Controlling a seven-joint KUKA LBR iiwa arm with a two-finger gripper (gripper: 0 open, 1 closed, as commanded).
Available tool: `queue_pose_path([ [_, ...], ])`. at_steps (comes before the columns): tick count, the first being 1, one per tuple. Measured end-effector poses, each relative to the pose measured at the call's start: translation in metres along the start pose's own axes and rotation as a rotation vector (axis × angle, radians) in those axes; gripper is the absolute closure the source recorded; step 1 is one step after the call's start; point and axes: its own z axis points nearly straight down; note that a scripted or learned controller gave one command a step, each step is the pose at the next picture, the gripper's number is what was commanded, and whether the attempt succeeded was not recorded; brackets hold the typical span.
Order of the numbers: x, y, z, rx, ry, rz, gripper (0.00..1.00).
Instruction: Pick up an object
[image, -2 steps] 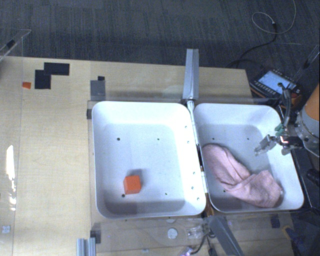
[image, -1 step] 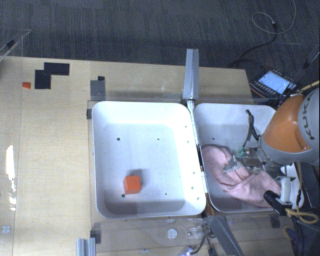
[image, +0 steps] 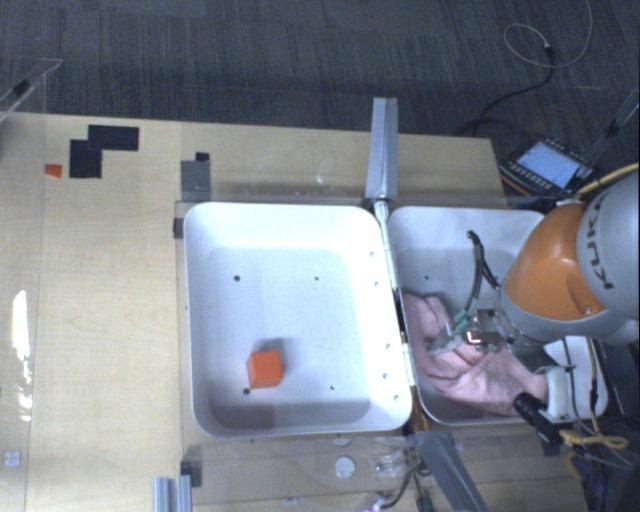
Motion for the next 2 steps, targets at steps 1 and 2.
queue_pose_path([
  [1, -0.018, 0.051, 0.002, 0.004, 0.002, 0.002, 0.0],
  [2, -0.054, 0.067, 0.003, 0.007, 0.003, -0.04, 0.0],
])
